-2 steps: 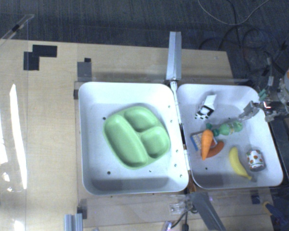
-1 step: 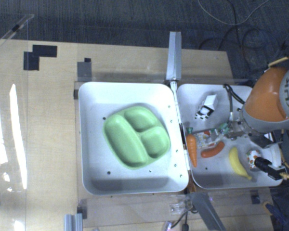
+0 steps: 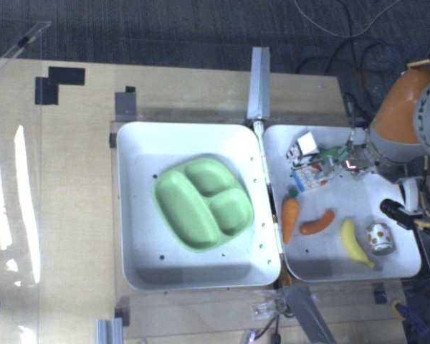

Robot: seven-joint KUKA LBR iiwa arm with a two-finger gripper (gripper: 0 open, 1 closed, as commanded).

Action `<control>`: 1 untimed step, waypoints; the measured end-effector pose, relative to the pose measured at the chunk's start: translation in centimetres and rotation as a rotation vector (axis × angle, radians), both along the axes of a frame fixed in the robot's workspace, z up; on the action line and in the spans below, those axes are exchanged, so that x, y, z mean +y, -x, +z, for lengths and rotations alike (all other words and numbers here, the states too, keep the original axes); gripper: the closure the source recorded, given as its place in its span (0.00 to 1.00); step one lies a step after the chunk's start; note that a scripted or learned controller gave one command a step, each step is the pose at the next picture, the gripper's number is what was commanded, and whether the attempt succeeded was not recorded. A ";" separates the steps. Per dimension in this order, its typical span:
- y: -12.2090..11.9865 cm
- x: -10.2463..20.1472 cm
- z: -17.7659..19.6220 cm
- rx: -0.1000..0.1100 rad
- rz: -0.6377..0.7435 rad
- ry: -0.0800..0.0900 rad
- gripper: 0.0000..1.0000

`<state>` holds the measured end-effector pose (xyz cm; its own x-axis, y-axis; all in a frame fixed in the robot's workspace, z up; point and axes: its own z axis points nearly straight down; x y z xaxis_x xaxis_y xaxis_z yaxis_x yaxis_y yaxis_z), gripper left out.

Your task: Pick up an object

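Camera view: end effector (image 3: 351,162) over the far side of the right bin (image 3: 322,262), spread or pressed together cannot be told; carrot (image 3: 289,219) and banana (image 3: 355,242) lie nearer.

A green plate (image 3: 203,203) is sitting in the left bin (image 3: 137,264). A carrot (image 3: 289,219), sausage (image 3: 316,223) and banana (image 3: 355,242) are lying in the right bin (image 3: 322,267).

Arm (image 3: 414,113) cut by right edge, small clutter (image 3: 312,167) indistinct
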<state>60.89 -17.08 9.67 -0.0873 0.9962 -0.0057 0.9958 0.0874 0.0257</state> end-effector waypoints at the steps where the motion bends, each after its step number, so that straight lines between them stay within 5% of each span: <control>1: 11.9 -1.7 -0.9 0.017 -0.176 -0.004 0.00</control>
<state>48.96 -18.73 8.77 0.0885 0.9961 -0.0020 0.9960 -0.0885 0.0087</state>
